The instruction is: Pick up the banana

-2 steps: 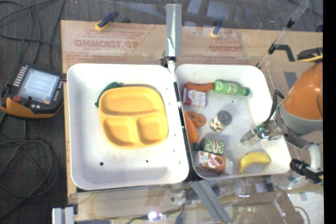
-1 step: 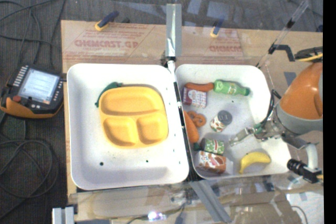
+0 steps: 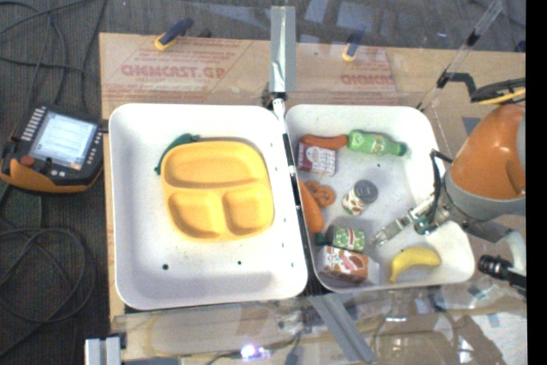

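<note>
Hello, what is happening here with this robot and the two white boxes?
A grey and orange robot arm reaches into the right bin, where a banana lies near the front corner among small food items. Its hand sits low just behind the banana, which rests on the bin floor. The left bin holds a yellow divided tray.

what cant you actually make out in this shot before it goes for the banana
- End effector, camera view: too small and blurred to tell how it stands.
- Dark green item in the left bin: mostly hidden under the yellow tray.
- Labels on the small packets: too small to read.
- Arm: cut off by the right edge.
- Banana: shows whole.
</note>
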You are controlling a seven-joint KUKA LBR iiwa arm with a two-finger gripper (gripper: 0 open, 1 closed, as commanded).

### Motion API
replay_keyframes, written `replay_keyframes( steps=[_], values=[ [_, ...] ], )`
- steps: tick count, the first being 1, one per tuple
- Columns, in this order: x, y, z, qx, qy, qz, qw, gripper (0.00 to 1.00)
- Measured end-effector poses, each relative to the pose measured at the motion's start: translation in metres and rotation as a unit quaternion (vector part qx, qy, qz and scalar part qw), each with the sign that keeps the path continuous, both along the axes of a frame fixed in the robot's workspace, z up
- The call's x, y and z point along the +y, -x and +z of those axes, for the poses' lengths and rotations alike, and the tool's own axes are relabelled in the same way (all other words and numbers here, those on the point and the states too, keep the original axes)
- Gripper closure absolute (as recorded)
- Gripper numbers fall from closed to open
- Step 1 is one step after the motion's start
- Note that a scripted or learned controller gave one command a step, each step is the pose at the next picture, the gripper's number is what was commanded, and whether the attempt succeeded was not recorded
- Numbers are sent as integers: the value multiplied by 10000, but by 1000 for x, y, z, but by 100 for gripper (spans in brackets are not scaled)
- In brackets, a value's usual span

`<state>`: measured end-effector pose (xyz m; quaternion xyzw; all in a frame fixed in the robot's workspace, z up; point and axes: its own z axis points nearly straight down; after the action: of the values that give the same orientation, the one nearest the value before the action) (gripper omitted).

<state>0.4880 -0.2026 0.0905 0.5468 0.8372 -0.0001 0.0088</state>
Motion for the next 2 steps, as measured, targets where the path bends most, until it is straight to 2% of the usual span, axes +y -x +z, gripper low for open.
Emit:
replay_keyframes(
  steps=[1, 2],
  values=[
    [33, 4, 5, 71, -30, 944, 9955, 0],
    [-8, 4, 59, 78, -42, 1101, 9939, 0]
  ],
)
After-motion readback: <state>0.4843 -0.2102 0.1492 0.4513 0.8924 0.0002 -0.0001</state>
